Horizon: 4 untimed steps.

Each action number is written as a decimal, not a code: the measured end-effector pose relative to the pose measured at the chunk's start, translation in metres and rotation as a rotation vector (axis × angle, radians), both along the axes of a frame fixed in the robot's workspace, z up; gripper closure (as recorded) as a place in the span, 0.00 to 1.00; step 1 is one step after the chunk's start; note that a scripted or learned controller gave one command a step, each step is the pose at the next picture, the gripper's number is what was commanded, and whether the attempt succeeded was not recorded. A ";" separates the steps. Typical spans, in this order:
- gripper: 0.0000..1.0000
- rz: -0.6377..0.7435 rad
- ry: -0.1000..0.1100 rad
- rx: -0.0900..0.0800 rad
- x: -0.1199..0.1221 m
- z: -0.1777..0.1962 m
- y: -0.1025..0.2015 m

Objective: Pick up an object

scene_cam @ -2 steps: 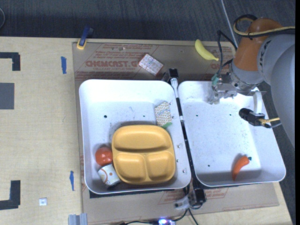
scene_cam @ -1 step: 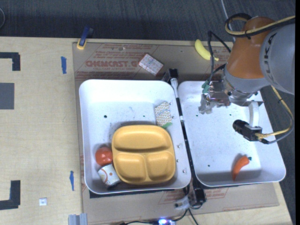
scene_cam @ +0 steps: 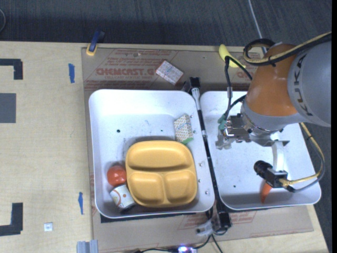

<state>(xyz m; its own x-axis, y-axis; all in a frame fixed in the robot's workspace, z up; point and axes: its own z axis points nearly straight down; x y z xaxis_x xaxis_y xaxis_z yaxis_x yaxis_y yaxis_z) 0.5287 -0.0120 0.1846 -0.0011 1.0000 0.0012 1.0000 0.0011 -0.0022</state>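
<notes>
Arm over right bin [scene_cam: 310, 194]. End effector [scene_cam: 227, 136] low near that bin's left wall; cannot tell its state, seemingly nothing in it. Left bin [scene_cam: 100, 141]: yellow divided tray [scene_cam: 160, 172], orange ball [scene_cam: 116, 175], small patterned packet [scene_cam: 182, 127]. Orange item [scene_cam: 266, 191] at right bin's front edge

We see the gripper [scene_cam: 225, 139] low over the right bin [scene_cam: 239, 194], while the left bin [scene_cam: 105, 115] holds a yellow divided tray [scene_cam: 160, 172], an orange ball [scene_cam: 116, 175] and a small patterned packet [scene_cam: 182, 127].
</notes>
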 end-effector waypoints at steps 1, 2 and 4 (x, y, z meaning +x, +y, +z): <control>0.00 -0.001 0.000 0.000 0.000 0.000 -0.001; 0.00 0.008 -0.013 0.013 0.010 -0.039 -0.025; 0.00 0.017 0.003 0.033 0.022 -0.051 -0.042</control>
<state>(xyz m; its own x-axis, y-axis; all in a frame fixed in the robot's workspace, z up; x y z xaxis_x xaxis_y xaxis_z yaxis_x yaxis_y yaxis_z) 0.5511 -0.0539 0.1336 -0.0184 0.9992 0.0347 0.9998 0.0186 -0.0053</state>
